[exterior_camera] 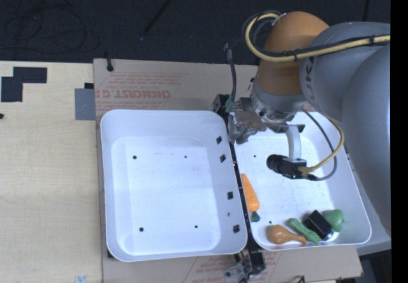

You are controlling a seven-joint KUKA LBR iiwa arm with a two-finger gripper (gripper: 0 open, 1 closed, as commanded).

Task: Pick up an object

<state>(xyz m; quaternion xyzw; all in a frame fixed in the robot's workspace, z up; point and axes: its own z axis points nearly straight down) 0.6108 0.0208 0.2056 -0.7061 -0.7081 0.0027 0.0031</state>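
Note:
My gripper [240,127] hangs over the far left corner of the right bin [357,211], close to the divider between the two bins. Nothing shows in its grasp. An orange carrot-shaped piece [250,192] lies along the right bin's left wall, nearer the front than the gripper. A small teal bit [255,216] sits just below it. At the front of that bin lie a tan pear-shaped piece [283,234], a green stick-like piece [305,229], a black block [317,223] and a green rounded piece [333,217], all close together.
The left bin [105,148] stands beside the right one, sharing a dark hinge strip [233,176]. A black plug on a yellow cable [284,165] hangs from the arm over the right bin's middle. The arm's grey body [357,84] covers the bin's right side.

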